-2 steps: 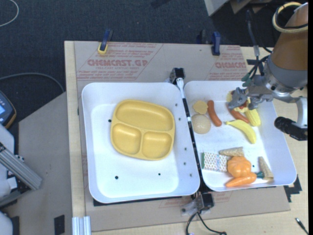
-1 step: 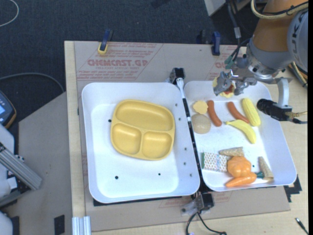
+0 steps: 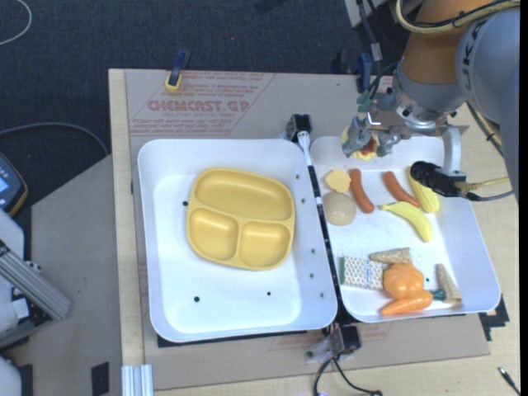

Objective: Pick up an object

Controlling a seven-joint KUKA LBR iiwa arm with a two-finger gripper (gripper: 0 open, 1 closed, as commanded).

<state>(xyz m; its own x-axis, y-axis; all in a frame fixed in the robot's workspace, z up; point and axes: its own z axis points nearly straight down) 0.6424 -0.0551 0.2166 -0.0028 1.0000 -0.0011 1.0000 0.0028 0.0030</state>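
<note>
My gripper hangs low over the far left corner of the right bin. A small yellow and red thing shows right at its tip; whether it is held cannot be made out. Just in front lie a pale yellow wedge, two reddish sausages and a round beige ball. A banana and another yellow piece lie further right.
The left bin holds a yellow divided plate. Near the right bin's front are a patterned packet, an orange pepper, a carrot and a tan slice. A ridge separates the bins.
</note>
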